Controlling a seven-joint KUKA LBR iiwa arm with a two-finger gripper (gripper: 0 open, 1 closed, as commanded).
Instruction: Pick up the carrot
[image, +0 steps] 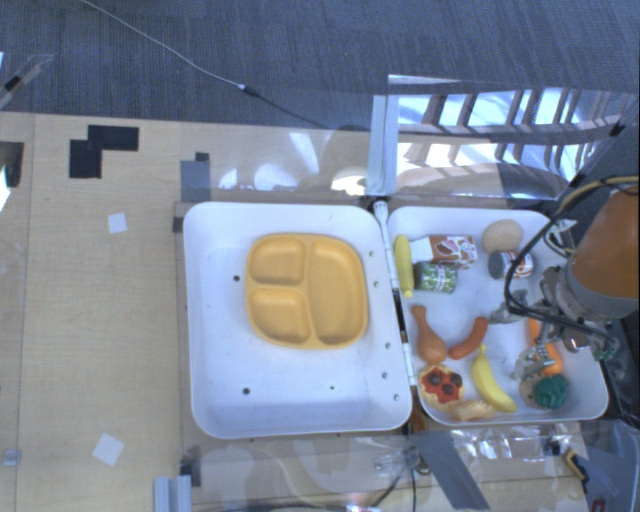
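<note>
Camera view has my pincer (543, 340) low over the small orange plastic carrot (547, 352), beside the green broccoli (549, 392), lining up; its spread I cannot tell.

The small box (452, 248) and green can (436, 277) seem printed, but nothing is legible.

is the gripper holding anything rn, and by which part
Cannot be told. The gripper is low in the right bin at the carrot, but the arm hides the fingers.
</note>
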